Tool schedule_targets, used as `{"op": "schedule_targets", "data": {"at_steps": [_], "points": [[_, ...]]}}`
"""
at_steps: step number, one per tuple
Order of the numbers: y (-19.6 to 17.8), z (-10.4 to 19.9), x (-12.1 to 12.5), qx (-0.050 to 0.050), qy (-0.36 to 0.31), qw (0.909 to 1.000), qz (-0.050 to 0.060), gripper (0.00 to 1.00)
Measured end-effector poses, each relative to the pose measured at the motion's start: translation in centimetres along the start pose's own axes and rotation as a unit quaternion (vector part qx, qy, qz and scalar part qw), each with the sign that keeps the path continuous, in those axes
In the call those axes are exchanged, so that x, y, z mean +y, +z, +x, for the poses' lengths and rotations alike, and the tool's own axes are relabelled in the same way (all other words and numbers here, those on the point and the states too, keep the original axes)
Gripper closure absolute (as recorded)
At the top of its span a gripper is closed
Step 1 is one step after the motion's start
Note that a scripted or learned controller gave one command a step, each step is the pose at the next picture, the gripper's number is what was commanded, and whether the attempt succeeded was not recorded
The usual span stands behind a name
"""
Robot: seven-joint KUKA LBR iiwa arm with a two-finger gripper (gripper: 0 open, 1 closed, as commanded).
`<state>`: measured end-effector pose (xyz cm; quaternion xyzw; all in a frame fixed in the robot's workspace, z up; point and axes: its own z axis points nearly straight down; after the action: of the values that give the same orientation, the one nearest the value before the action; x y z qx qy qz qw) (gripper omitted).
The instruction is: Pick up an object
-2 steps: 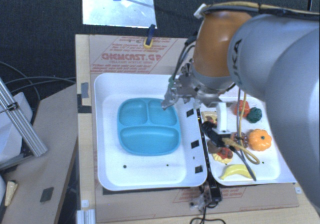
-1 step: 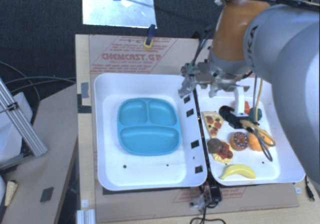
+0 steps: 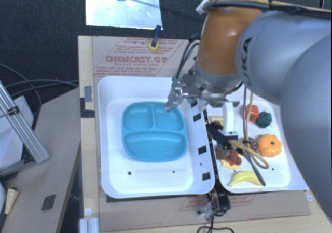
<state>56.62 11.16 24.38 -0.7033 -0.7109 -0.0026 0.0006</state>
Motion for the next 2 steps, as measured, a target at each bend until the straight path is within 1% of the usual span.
{"op": "schedule_targets", "data": {"at_steps": [1, 2], "points": [[8.4, 1.6, 1.3, -0.002, 0.003, 1.0000, 0.004, 0.00], [-1.1, 3.5, -4.9, 0.000, 0.002, 1.0000, -0.001, 0.00]]}}
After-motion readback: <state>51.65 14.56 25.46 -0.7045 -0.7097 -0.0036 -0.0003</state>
